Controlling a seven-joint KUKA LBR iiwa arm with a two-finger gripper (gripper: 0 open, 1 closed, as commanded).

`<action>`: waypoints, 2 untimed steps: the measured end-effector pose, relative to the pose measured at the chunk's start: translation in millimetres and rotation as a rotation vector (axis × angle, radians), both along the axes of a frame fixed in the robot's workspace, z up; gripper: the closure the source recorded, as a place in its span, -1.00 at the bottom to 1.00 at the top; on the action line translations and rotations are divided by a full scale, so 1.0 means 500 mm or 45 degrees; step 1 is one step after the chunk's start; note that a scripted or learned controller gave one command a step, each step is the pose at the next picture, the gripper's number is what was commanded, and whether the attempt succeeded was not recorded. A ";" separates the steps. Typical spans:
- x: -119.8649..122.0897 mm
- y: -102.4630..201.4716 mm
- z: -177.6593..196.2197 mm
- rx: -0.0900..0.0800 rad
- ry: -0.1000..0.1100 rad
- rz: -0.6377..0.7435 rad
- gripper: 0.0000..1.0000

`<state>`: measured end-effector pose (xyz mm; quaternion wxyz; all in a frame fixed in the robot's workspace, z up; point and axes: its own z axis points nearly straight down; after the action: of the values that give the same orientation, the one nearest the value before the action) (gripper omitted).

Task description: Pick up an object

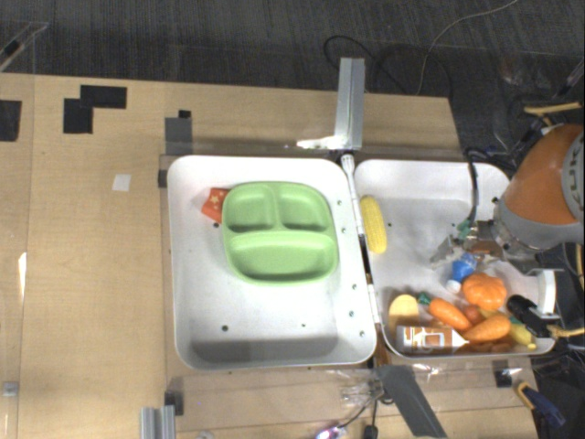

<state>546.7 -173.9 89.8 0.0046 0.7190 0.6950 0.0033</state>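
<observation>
My tool (457, 245) hangs low at the right white bin's (411, 186) right side, just above the small blue-and-white bottle (462, 267). The orange plastic carrots (448, 314) crowd the near wall; open floor lies beside the yellow corn cob (372, 224).

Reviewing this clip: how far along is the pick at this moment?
Nothing looks lifted yet. The gripper is low in the right bin, beside the blue-and-white object and the orange pumpkin toy; a grasp is not discernible. The corn and carrots lie untouched. Grasping and lifting remain.
</observation>
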 end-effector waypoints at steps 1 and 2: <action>0.006 0.004 0.023 0.003 -0.008 0.003 1.00; 0.248 0.159 0.226 0.002 0.006 -0.056 1.00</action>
<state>670.5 -94.2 202.8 0.0026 0.7340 0.6791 0.0021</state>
